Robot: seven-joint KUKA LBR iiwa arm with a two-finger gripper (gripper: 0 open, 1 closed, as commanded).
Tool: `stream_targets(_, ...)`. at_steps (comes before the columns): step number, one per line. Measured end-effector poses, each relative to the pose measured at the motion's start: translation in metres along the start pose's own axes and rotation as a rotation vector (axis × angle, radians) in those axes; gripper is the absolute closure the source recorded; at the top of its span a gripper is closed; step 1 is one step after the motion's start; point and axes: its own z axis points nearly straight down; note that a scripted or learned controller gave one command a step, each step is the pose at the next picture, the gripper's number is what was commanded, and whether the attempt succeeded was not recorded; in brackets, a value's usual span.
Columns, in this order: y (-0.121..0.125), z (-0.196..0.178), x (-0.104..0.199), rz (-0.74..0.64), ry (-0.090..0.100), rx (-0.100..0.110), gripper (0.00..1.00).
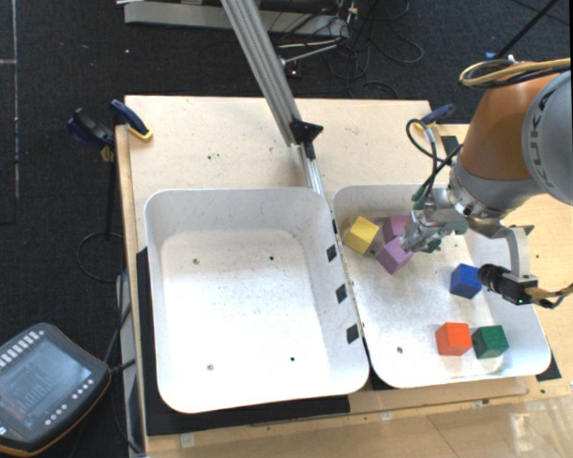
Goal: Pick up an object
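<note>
The tool [420,236] is low in the right bin [415,360], at its upper part, just beside two purple blocks [394,242], and I cannot tell if it is released or clenched. A yellow block [362,235] lies just left of the purple ones, near the wall between the bins. A blue block [465,281] lies further right, and an orange block [453,339] and a green block [490,340] stand side by side near the front edge of the same bin.

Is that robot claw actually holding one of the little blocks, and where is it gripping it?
Cannot be told. The gripper sits down against the purple blocks, but its own body hides the contact.
</note>
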Motion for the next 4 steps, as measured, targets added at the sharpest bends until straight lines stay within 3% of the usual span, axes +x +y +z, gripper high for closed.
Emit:
stream_targets(1, 0.005, -0.063, -0.003, 0.0, -0.001, -0.002, 1.0)
stream_targets(4, -0.026, -0.067, 0.151, -0.006, 0.003, 0.007, 1.0)
